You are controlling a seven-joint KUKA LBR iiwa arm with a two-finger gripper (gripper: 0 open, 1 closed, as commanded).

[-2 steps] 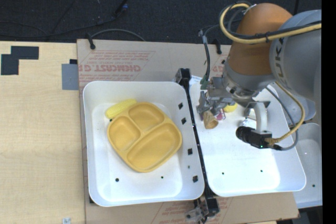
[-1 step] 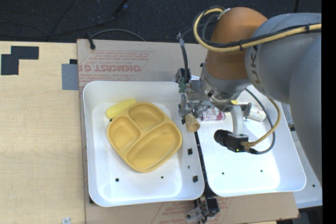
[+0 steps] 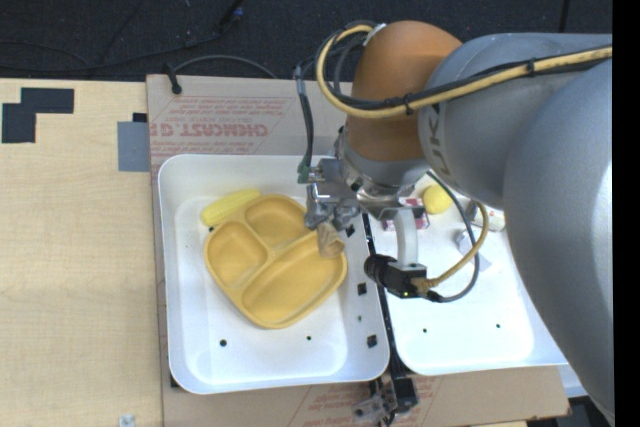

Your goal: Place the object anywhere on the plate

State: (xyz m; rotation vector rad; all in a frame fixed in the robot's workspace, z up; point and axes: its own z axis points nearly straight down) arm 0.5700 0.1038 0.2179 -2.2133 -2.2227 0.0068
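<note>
The grey arm (image 3: 530, 145) with its orange band (image 3: 400, 95) reached in from the right side of the desk (image 3: 70, 245) and hung over the seam between the two shallow white bins. The end effector (image 3: 327, 233) sat low over the right part of the left bin (image 3: 190, 355), directly above the right rim of the yellow plate (image 3: 270, 265). Whether anything was clamped in it, or how it was set, could not be told, because the wrist hid most of it and the metal parts blurred against the plate.

The plate was a yellow divided tray with three compartments, lying tilted in the middle of the left bin. A small yellow object (image 3: 230, 207), banana-like in shape, lay in the same bin against the plate's upper left rim, touching or nearly touching it, toward the bin's far left corner. It was on the bin floor and not inside any compartment of the plate.

In the right bin (image 3: 470, 335), another small yellow object (image 3: 436, 200) lay near the far edge, just beside the wrist, with a small pink and white item (image 3: 414, 212) close to it, partly hidden by the arm. A black cable (image 3: 405, 277) looped down from the wrist over the inner edge of that bin. Brown cardboard (image 3: 220, 120) lay under both bins at the far edge of the desk.
</note>
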